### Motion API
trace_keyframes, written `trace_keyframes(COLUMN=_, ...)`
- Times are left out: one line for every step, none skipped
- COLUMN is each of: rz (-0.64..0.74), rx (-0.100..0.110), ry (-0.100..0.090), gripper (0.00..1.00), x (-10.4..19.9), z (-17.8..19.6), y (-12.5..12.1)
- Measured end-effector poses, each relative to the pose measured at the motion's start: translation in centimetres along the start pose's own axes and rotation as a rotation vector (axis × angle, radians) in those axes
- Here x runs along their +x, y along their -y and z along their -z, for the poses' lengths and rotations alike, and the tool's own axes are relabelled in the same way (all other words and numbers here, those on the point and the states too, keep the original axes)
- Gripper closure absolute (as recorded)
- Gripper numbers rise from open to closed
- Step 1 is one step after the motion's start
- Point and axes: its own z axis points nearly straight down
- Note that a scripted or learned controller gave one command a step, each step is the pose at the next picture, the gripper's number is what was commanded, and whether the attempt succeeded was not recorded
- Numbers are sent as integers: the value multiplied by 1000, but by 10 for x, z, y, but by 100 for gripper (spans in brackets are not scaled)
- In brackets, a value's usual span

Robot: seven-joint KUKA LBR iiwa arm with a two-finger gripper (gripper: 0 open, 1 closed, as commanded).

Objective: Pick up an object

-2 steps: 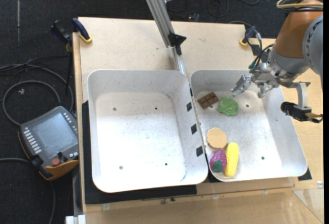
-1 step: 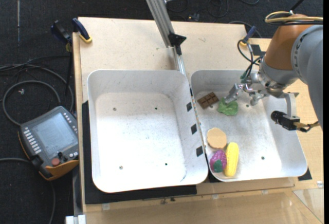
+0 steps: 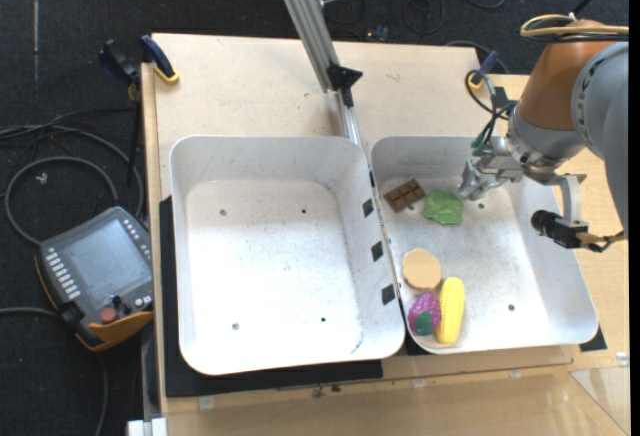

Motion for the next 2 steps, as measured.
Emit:
trace_keyframes(rz=1, rx=-5, ry=1, gripper=100, x=0, z=65, y=-4)
trace_keyframes(rz=-1, rx=-5, ry=1, gripper=100, x=-10, z=119, y=-4)
